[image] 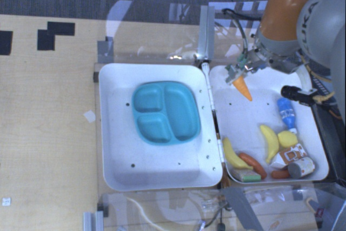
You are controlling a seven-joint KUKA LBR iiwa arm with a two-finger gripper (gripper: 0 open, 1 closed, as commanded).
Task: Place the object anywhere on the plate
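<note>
A blue plate (165,112) with three compartments lies in the middle of the left bin (116,170). My gripper (238,71) hangs over the far left corner of the right bin (319,165), just right of the divider. It is shut on the thick end of a small orange carrot (245,89), whose pointed tip slants down and to the right below the fingers. The carrot is well right of the plate, with the divider between them.
The right bin's near half holds a blue bottle (286,112), two bananas (270,140) (233,154), a red sausage (252,164), a green piece (248,176) and a small carton (294,155). A metal post (205,35) stands behind the divider.
</note>
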